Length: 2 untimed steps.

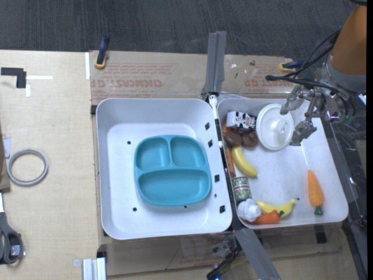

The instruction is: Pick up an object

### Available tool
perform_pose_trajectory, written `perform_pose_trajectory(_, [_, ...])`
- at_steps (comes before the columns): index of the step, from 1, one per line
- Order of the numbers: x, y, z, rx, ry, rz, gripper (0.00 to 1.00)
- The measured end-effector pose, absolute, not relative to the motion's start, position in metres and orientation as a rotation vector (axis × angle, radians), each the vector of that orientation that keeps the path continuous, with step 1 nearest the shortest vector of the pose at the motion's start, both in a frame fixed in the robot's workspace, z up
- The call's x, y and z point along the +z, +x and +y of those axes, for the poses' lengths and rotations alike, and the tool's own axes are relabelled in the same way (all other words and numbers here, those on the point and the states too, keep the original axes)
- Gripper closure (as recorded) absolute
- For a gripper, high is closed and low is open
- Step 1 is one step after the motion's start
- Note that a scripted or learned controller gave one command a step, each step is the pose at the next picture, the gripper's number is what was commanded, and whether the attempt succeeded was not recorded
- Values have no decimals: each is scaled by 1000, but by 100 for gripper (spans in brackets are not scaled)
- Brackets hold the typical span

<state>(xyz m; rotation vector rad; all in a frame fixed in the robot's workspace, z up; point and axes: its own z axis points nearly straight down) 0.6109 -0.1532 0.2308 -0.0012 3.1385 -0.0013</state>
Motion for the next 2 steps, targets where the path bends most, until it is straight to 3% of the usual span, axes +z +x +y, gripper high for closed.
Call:
perform_pose_trajectory(1, [106,567,-198,-1,44,3140,0])
perform_pose_trajectory(2, [92,511,-222,-1,140,3137,0])
